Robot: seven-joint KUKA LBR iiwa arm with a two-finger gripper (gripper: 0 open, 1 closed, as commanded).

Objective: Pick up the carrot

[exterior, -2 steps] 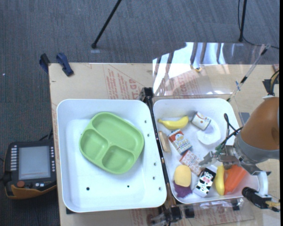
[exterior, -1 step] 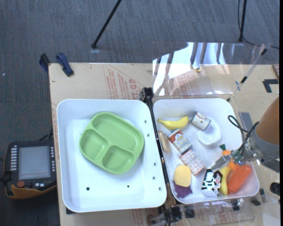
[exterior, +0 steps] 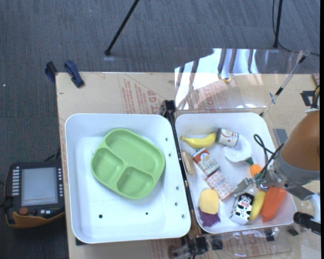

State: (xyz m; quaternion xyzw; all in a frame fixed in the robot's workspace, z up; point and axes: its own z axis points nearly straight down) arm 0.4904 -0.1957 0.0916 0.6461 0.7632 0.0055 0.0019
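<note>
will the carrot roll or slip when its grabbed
The carrot looks like a smooth, tapered toy, so it may slip toward its thin end when pinched. Its round body could roll, though the yellow piece alongside and the bin wall may check that. Probably stiff and light.

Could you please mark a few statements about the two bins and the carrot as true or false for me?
1. The green divided plate lies in the left bin. True.
2. The carrot lies on the green plate. False: it lies in the right bin, near its right front corner.
3. A banana lies in the right bin's rear part, beside a small can. True.
4. The arm reaches in from the left. False: it comes in from the right, and its gripper is low over the right bin, close to the carrot.
5. The carrot lies beside a small yellow item. True.
</note>
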